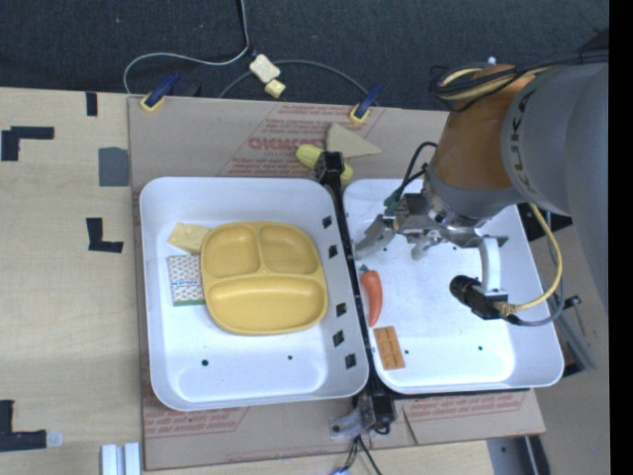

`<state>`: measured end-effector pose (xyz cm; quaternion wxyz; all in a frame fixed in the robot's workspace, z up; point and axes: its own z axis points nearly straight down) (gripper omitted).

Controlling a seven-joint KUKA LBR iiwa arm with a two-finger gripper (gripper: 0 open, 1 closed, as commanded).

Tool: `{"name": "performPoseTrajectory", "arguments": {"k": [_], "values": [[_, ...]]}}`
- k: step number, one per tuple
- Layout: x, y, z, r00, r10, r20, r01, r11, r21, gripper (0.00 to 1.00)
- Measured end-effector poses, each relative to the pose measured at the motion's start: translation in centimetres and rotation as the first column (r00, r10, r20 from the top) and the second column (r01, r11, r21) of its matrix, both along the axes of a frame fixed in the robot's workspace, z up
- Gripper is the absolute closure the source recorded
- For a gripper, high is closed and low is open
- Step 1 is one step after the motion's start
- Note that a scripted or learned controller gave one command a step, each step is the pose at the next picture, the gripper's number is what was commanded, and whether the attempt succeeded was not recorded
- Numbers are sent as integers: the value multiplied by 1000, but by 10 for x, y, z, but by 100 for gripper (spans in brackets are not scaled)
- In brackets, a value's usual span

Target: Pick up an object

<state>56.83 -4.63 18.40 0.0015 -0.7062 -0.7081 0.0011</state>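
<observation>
The arm (495,146) reaches in from the right and hangs over the upper part of the right bin (539,364), its orange band above the wrist. The gripper (381,236) points toward the divider between the bins, low over the bin floor near its upper left corner. That pose looks like a descent toward something on the left side of this bin, though nothing lies right under the tips.

The fingers (374,237) look slightly parted, perhaps half open, and nothing shows between them; they hold nothing. Whether a tip touches the bin floor cannot be told.

The nearest pickable thing is the carrot (372,296), lying lengthwise along the left wall of the right bin, just below the gripper and apart from it. Below it lies an orange card (388,347), flat on the floor.

The left bin (158,364) holds a yellow tray (263,275), with a sponge (184,279) and a pale wedge (187,236) tucked against its left side, well away from the gripper. The carrot seems the likeliest target.
</observation>
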Motion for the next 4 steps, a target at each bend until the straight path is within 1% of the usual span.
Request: {"name": "performPoseTrajectory", "arguments": {"k": [1,2,3,4], "values": [[7,-1,0,1000,-1,2,1,1000,0,0],[19,-5,0,1000,-1,2,1,1000,1,0],[1,-7,0,1000,-2,0,2,1000,-1,0],[-3,-5,0,1000,-2,1,2,1000,0,0]]}}
